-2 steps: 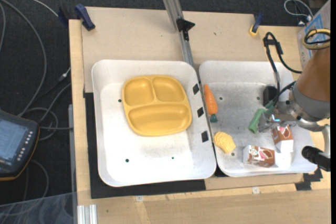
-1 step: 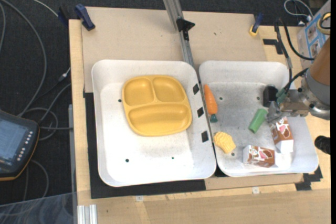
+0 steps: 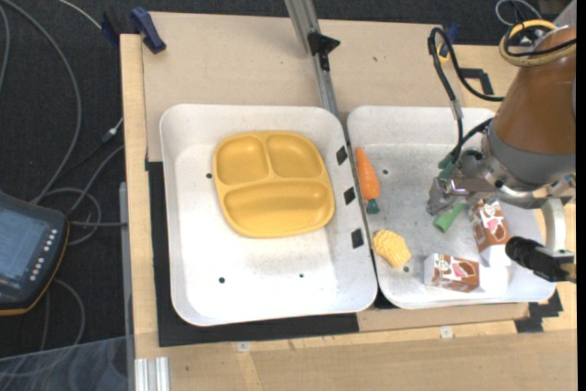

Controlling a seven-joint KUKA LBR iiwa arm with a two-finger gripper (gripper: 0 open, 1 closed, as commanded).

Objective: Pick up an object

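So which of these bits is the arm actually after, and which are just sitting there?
Job in hand (right bin):
end effector
green object beside it
toy carrot
toy corn cob
two brown-and-white packets

Just lying about:
yellow divided plate in left bin
blue clamp
handheld controller

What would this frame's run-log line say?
arm: over right bin | gripper: low, beside green object | grasp: unconfirmed | left bin: yellow tray | also right: carrot, corn

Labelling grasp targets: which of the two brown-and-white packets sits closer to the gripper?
The upright-looking packet just right of the gripper; the other packet lies flat lower down, near the right bin front edge.
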